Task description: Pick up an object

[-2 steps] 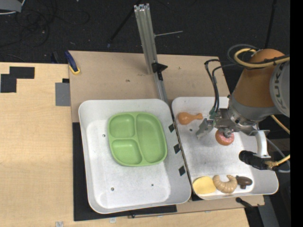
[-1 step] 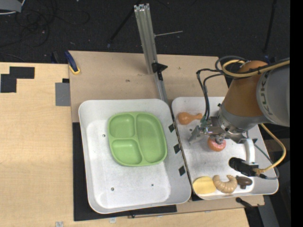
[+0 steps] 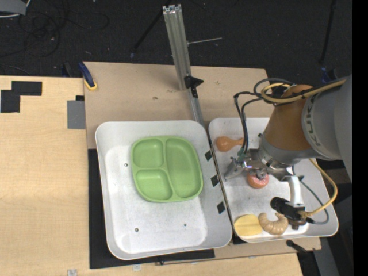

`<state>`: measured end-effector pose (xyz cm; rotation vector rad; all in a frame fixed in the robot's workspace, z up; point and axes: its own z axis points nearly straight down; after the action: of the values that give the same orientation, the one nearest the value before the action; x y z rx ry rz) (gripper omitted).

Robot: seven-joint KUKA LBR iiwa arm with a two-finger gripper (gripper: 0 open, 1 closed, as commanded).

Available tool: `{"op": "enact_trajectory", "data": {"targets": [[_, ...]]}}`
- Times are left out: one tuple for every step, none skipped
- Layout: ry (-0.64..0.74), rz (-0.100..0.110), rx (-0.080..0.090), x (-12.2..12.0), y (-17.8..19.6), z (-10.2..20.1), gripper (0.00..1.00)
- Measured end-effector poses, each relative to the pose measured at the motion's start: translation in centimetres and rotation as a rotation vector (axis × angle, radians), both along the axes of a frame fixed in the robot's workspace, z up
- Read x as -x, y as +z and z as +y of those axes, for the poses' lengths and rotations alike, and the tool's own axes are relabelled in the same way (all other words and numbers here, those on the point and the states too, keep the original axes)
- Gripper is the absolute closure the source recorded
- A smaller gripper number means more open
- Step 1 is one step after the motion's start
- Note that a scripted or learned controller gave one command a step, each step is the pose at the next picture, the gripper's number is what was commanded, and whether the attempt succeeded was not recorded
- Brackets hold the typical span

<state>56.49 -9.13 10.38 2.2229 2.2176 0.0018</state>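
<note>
Your gripper (image 3: 257, 170) hangs low over the right bin (image 3: 322, 226), and the thing nearest it is the small red-and-white object (image 3: 258, 180), which sits on the bin floor just on the near side of the wrist and partly tucked under it. That is the relation your coming move turns on: the object lies directly below and slightly toward you from the tool, so a short drop looks like all that is called for, not a sideways reach.

You cannot tell from this angle how the jaws stand; the orange wrist band and the cabling cover them, and nothing shows clamped between them.

The red-and-white object looks roundish, so you can read no clear long axis or pointing direction from it. The other candidates do have one. The orange piece (image 3: 225, 144) lies near the bin's far left corner, its long axis running left to right. The curved tan piece (image 3: 274, 223) lies along the near edge, beside the yellow piece (image 3: 247, 226). The green divided plate (image 3: 167, 169) rests in the left bin (image 3: 115, 223), well apart from the arm.
</note>
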Motion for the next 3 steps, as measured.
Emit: {"op": "enact_trajectory", "data": {"targets": [[-0.006, 0.006, 0.000, 0.2, 0.7, -0.1, 1.00], [-0.001, 0.000, 0.000, 0.6, 6.1, -1.1, 1.00], [0.003, -0.001, 0.000, 0.5, 11.3, -1.2, 1.00]]}}
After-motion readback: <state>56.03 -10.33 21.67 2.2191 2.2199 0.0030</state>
